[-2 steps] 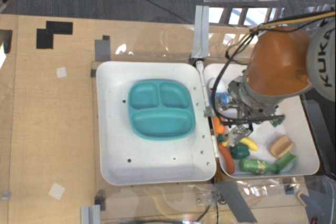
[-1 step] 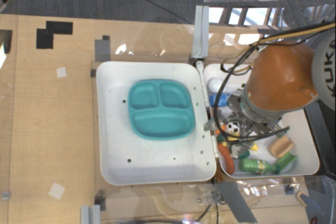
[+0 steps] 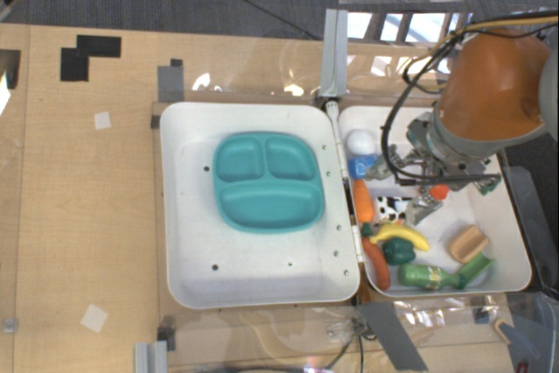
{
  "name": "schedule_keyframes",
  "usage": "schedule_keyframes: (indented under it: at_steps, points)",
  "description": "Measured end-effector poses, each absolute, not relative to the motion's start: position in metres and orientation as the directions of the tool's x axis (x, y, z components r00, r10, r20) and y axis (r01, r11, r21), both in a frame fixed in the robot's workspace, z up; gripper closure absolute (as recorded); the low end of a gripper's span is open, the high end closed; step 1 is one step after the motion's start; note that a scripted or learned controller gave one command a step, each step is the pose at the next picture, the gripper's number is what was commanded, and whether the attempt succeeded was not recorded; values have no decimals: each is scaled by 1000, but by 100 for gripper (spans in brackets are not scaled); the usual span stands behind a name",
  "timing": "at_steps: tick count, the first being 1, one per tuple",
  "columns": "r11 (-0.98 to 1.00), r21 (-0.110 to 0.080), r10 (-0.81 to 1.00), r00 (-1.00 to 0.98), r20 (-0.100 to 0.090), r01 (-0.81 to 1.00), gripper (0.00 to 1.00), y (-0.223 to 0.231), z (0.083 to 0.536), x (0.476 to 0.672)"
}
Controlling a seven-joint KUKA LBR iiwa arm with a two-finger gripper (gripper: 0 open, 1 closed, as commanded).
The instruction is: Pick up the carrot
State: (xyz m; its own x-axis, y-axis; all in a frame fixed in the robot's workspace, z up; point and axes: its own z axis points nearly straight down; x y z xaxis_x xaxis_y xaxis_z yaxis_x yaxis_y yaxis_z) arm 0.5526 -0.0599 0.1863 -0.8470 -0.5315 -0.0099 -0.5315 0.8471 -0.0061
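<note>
Two bins; carrot [image 3: 362,199] hugs the right bin's [image 3: 517,262] left wall.

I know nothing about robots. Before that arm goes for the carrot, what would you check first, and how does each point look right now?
1. Orange carrot in sight, by the right white bin's left wall: ok.
2. Carrot free on top: ok.
3. Room around it: not ok; yellow banana and black-and-white toy crowd it.
4. Hand above the carrot: not ok, it is off to the right.
5. Hand free of objects: cannot tell.
</note>
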Motion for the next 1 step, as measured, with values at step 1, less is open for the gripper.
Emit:
schedule_keyframes:
  at_steps: [1]
  points:
    - [820,-2,-572,-820,-8,-572,0,-22,186,513]
